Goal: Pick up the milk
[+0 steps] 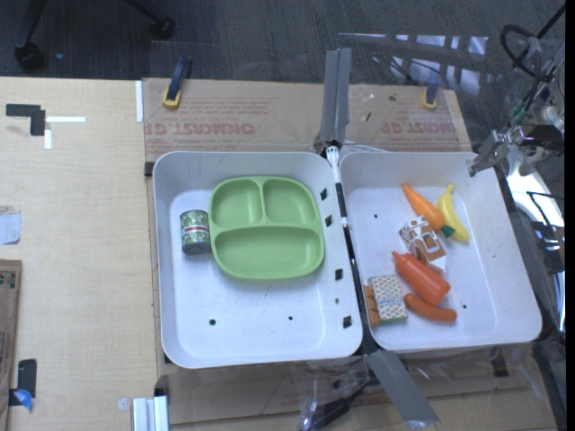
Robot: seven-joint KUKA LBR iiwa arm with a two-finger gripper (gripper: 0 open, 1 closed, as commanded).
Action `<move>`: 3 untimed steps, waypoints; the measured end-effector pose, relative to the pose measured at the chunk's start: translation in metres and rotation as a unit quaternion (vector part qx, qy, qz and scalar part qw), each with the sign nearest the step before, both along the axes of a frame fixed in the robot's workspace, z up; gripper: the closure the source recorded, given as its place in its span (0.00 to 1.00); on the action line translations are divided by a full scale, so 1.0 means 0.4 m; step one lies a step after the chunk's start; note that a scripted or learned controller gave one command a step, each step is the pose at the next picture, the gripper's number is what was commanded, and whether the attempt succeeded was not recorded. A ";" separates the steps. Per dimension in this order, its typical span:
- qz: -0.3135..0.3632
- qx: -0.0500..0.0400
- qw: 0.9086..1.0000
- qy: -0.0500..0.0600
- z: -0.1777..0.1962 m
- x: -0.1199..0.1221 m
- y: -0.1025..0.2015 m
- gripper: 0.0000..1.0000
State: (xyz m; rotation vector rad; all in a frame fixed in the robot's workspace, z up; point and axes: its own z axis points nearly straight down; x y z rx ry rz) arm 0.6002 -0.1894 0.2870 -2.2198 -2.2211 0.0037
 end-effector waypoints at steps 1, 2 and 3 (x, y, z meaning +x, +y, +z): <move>0.021 0.001 1.000 0.000 -0.368 -0.099 -0.055 0.00; 0.125 0.001 0.992 0.000 -0.491 -0.200 0.185 0.00; 0.122 0.001 0.993 0.001 -0.470 -0.199 0.180 1.00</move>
